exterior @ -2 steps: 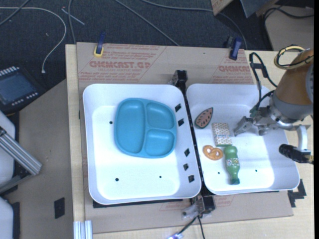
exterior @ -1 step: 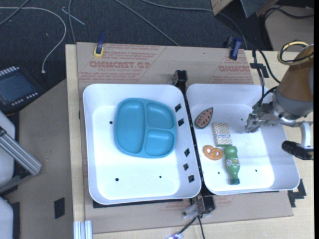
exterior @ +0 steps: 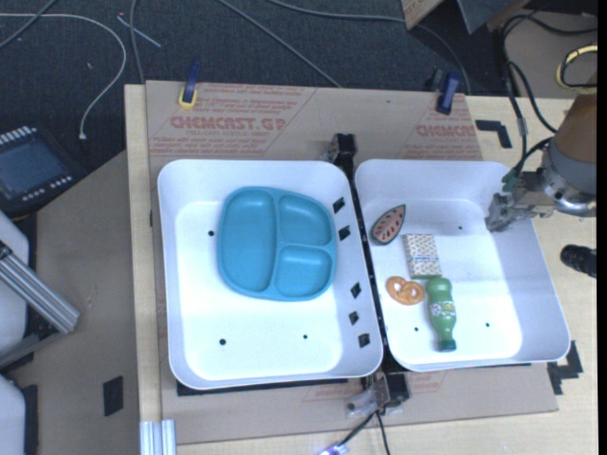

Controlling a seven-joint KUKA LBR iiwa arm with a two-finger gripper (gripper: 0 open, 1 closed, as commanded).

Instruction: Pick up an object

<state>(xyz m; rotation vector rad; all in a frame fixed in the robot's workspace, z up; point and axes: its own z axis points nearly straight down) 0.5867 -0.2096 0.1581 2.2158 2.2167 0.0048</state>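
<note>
- I see the gripper (exterior: 500, 211) at the right bin's (exterior: 531, 282) far right rim, hanging just over the inside of the wall. From this angle I can't tell whether it's clenched or released; nothing visible in it.
- Arm (exterior: 574, 164) comes in from the right edge of the bench (exterior: 142, 254), grey wrist with the orange band above it.
- Candidate objects all sit on the left half of the right bin, well apart from the gripper.
- Brown leaf-shaped piece (exterior: 388, 224) is nearest the bin's far left corner, close to the divider between bins.
- Patterned square packet (exterior: 422, 253) lies just below and right of the leaf.
- Pretzel (exterior: 406, 291) lies by the left wall, just beside the packet's near edge.
- Green bottle (exterior: 441, 313) lies on its side, cap toward the bin's near edge, its top end touching or nearly touching the packet, pretzel just to its left.
- Left bin (exterior: 190, 349) carries a blue divided plate (exterior: 277, 243), three compartments, sitting toward the far half of the bin.
- Cardboard sheet (exterior: 228, 117) with red print lies under both bins, clamped at the bench's far edge by a blue clamp (exterior: 191, 83).
</note>
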